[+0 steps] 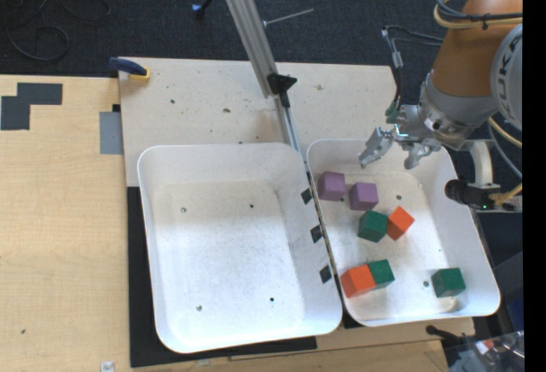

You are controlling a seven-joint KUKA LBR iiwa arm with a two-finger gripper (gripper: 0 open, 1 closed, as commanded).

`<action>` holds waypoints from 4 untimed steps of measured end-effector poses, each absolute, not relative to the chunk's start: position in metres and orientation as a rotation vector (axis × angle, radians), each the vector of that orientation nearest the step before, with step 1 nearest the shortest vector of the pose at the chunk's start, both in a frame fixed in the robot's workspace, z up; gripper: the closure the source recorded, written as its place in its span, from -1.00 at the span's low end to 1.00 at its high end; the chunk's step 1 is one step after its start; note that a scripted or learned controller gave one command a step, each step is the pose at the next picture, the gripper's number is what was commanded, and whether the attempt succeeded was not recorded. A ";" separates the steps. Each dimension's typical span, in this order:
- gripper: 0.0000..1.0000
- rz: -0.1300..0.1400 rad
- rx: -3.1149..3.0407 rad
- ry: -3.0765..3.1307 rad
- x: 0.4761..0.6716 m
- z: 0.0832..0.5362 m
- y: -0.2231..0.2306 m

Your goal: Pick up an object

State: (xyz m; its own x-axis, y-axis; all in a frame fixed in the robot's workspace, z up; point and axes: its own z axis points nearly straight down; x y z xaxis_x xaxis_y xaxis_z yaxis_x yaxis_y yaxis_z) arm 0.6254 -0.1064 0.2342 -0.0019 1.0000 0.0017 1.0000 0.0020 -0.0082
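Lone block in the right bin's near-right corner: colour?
Green. The block shows clearly in the camera view, apart from the other blocks.

Bins [162, 191]: smooth white plastic, speckled.
Counter [51, 217]: pale wood-grain, matt.
Slanted bar [247, 20]: ribbed bare metal.
Pincer [397, 148]: probably bright metal.
Cubes [373, 225]: matt.

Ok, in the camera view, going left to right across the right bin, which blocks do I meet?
Purple block → second purple block → orange block → lone green block. The two orange-and-green pairs overlap the others in x, so I skipped the rest.
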 end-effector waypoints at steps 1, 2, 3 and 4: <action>-1.00 0.002 -2.218 -2.221 0.626 0.237 -0.107; -1.00 0.010 -2.217 -2.216 0.629 0.177 -0.113; -1.00 0.009 -2.219 -2.216 0.630 0.116 -0.121; -1.00 0.002 -2.225 -2.217 0.631 0.112 -0.122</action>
State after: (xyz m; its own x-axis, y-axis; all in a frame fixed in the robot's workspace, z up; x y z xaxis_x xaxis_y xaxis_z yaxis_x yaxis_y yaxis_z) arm 0.6310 -0.1218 0.1123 0.0035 1.0000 -0.0007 1.0000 -0.0035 -0.0012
